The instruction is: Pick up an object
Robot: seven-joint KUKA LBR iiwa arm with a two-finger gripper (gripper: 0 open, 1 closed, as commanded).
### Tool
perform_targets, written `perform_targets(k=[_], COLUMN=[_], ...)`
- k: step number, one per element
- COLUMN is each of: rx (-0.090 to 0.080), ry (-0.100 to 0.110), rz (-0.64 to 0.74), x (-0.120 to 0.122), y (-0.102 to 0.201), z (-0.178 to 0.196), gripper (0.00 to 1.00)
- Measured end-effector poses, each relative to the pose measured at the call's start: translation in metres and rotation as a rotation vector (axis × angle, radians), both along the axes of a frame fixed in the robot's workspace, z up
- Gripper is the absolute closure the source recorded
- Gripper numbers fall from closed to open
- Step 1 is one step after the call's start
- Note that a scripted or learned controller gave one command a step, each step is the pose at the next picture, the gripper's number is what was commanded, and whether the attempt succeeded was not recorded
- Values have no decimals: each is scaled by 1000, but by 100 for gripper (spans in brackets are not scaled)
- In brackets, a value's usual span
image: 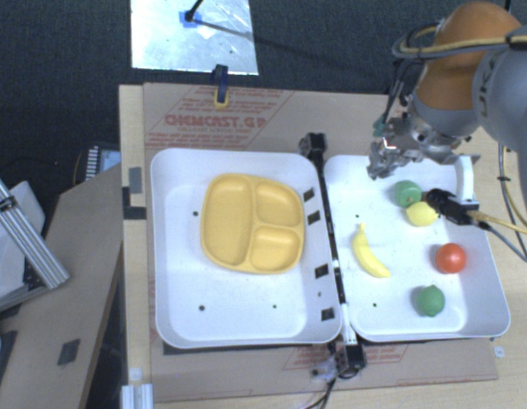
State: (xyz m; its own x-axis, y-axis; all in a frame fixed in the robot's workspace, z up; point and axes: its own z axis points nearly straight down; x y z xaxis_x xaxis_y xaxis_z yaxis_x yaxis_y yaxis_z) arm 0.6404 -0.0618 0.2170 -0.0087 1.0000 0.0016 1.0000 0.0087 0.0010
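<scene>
Over right bin (481,313): end effector (381,162), grip state cannot be told | beside it green fruit (407,193) touching lemon (421,214) | banana (369,253), tomato (450,257), lime (431,300) apart | left bin (174,313): yellow divided plate (251,223)

My pincer (381,165) hangs over the right bin's (485,309) far edge, near a green ball (407,193); a yellow tray (251,223) lies in the left bin (174,313).

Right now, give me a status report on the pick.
Hand over right bin, far corner. Nothing seen held. Nearest fruit: green ball, lemon. Banana apart, unobstructed.
</scene>
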Motion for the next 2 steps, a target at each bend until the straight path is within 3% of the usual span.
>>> perform_targets(k=[2], rx=[1], ry=[0], rz=[2], x=[-24], y=[100], z=[16], gripper=[100])
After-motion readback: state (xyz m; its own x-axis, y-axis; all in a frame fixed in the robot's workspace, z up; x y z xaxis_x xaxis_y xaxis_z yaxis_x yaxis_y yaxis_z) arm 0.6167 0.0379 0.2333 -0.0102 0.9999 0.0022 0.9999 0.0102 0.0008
